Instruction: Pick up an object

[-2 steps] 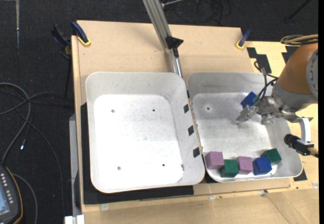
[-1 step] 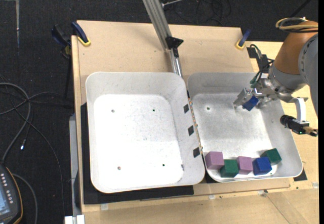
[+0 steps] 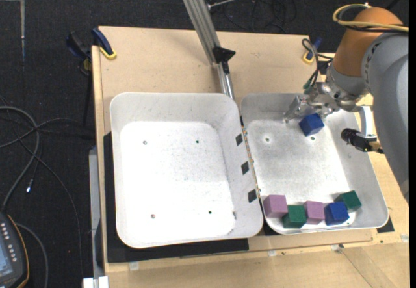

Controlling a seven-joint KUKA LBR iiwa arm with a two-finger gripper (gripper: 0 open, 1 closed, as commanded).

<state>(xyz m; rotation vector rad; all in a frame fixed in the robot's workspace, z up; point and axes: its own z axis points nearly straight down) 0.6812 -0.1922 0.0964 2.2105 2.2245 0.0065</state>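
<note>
Blue cube [image 3: 312,124] sitting right under the fingers [image 3: 305,106], far end of the right bin [image 3: 370,179], tilted and maybe off the floor. Can't tell whether pinched or just below; finger spread unclear too. Arm [image 3: 364,52] reaching in from the right, wrist bent down over the bin.

Even overhead light, soft shadows, slightly grainy.
</note>
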